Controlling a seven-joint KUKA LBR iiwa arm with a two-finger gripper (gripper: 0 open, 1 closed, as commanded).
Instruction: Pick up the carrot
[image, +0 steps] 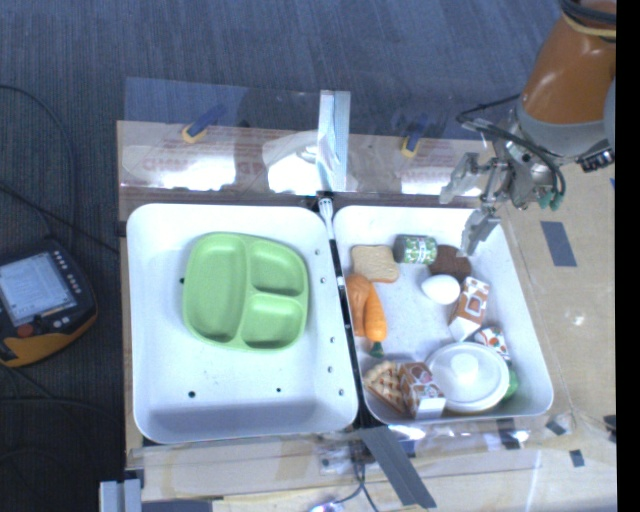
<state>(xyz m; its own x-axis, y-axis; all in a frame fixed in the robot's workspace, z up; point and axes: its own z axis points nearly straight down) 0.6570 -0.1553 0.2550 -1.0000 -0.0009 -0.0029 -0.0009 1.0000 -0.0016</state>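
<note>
The carrot (373, 318) is orange with a green stub at its near end. It lies lengthwise by the left wall of the right bin (530, 330), touching an orange-brown piece (356, 293) on its left. My gripper (470, 207) hangs over the back right corner of that bin, well to the right of the carrot and farther back. Its fingers (479, 228) are spread, with nothing between them, and it is open.
The right bin also holds a bread slice (375, 262), a green can (415, 248), a brown lump (452, 265), a white egg (440, 289), a small carton (470, 305), a white bowl (466, 373) and a waffle (388, 384). A green divided plate (245, 290) lies in the left bin (160, 390).
</note>
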